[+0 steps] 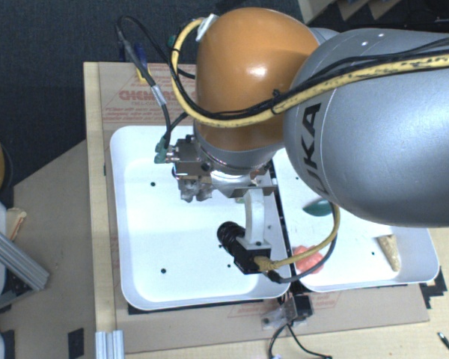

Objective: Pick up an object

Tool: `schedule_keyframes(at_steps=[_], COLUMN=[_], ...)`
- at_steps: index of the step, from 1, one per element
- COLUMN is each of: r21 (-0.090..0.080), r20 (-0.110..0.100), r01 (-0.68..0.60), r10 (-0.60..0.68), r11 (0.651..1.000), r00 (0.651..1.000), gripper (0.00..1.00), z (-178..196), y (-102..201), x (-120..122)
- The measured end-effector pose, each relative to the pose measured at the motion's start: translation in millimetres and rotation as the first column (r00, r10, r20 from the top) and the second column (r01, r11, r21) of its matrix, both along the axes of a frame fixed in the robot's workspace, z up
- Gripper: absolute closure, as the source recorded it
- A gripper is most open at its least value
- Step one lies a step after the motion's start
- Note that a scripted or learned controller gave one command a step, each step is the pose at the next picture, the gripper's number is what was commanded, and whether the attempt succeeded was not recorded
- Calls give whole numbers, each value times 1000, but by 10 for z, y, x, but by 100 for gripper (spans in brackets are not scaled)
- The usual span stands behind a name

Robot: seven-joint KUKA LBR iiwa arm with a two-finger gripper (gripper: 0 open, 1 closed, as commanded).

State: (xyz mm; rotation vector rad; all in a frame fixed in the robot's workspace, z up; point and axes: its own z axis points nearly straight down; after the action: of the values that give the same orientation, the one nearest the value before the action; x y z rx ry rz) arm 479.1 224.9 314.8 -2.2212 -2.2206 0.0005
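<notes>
The arm's orange band and grey wrist hang over the left white bin [146,275]. Below the wrist, the gripper [192,184] shows as a grey metal block above the bin's middle back. In the right bin [415,271] lie a teal object [316,209], a red object [309,259] and a tan wedge-shaped piece [389,250]. The arm hides part of the teal and red objects. I see no object at the gripper.
A white bracket with a black camera unit [243,251] hangs from the wrist over the divider between the bins. A yellow cable [325,241] loops down to it. The bins rest on a brown board [105,200]. Aluminium rails [15,256] lie at the left.
</notes>
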Motion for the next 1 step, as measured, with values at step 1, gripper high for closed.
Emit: schedule_keyframes(at_steps=[1], r21=[-3], r20=[-7], r01=[1], r10=[-1], r11=[1000], r00=[1000], gripper=[100], z=[-547], y=[-6], x=[-10])
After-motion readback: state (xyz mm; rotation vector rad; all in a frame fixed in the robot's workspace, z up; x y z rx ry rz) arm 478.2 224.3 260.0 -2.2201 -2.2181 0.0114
